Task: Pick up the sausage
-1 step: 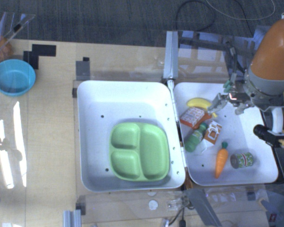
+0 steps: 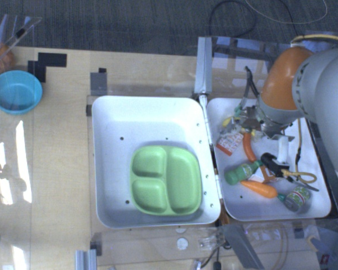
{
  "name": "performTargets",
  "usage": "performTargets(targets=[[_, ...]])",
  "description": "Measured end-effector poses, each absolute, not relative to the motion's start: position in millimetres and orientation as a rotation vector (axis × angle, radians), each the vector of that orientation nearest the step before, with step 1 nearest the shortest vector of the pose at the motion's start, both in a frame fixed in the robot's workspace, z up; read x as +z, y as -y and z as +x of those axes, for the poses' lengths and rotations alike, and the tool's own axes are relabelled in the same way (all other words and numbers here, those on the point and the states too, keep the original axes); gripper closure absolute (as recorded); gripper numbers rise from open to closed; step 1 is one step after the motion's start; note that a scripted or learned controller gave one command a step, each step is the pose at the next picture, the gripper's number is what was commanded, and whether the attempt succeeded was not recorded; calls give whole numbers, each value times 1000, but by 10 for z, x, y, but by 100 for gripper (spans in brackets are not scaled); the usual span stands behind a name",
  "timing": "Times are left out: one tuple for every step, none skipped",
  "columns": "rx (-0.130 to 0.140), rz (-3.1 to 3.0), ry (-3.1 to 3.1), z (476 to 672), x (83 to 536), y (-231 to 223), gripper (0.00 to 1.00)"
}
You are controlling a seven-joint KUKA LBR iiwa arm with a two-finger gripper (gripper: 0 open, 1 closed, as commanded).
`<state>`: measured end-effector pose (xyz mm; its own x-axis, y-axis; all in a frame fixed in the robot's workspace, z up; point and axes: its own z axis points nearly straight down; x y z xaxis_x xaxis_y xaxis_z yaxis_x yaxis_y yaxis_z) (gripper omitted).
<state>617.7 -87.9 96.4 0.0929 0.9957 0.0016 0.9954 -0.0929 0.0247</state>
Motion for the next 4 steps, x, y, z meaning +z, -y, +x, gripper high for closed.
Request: performTargets(targets=[[41, 2304, -2100, 6211, 1105, 862, 100], [41, 2305, -2100, 6210, 1104, 862, 0], [36, 1959, -2417, 6157, 1003, 886, 0], [46, 1954, -2419, 6181, 1133, 858, 100]])
